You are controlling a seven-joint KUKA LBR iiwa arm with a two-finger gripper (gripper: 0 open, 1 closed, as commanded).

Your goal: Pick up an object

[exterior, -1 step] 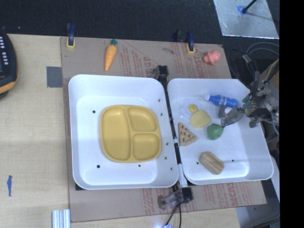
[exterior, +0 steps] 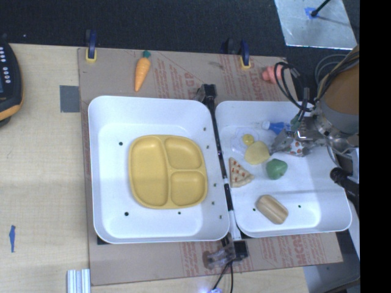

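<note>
In the right bin lie several toy foods: a pale yellow lump, a green piece, a pizza slice, a tan bread roll and a small yellow bit. My gripper hangs low over the bin's upper right part, just right of the yellow lump and above the green piece. A small blue item sits beside it on the left. Something red and white shows under the gripper; I cannot tell what it is.
The left bin holds a yellow divided plate. An orange toy carrot and a pink object lie on the cardboard behind the bins. Black cables loop near the arm. A dark device sits at far left.
</note>
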